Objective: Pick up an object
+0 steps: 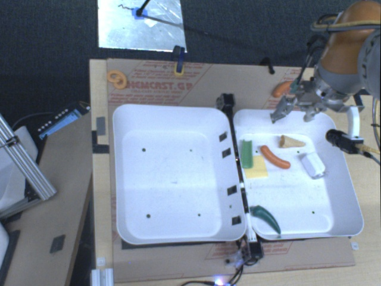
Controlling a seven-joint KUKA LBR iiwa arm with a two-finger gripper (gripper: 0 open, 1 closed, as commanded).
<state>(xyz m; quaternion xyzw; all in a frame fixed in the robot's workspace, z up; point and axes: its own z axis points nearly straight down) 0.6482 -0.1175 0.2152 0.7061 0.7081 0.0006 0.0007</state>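
My gripper hangs open over the back edge of the right bin, its two fingers spread apart with nothing between them. Below it in the bin lie a tan cone-shaped piece, an orange sausage, a white block, a yellow slab with a green stick beside it, and a dark green pepper near the front left corner.
The left bin stands beside the right one, with black clips along the divider. An orange object lies on the board behind the right bin. An orange ring and a yellow-blue clamp sit at the back.
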